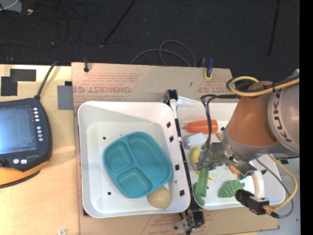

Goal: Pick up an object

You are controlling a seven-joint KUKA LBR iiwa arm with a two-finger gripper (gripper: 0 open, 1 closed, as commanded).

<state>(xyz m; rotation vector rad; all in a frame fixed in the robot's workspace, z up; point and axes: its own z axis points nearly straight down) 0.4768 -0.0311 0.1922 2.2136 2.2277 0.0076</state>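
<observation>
- camera view: 2 shallow white bins side by side, left bin (93, 126) and right bin (274, 192).
- Left bin: 1 teal three-compartment plastic plate (137, 164), tilted; 1 beige round ball-like object (159, 198) touching the plate's lower edge, near the bin's front wall.
- Right bin: 1 orange-red carrot-shaped toy (201, 127) at the back; 1 small white piece (195, 140) just below it; 1 yellow item (196, 155), partly hidden; 1 long green pod-shaped toy (201, 184) along the divider; 1 green bumpy toy (230, 188) near the front.
- 1 grey arm with orange band (252, 124) covers the right bin's middle.
- Gripper (211, 156) sits low just above the green pod; jaw state: cannot tell.
- 1 black tablet-style pendant (22, 131) on the bench, left.
</observation>
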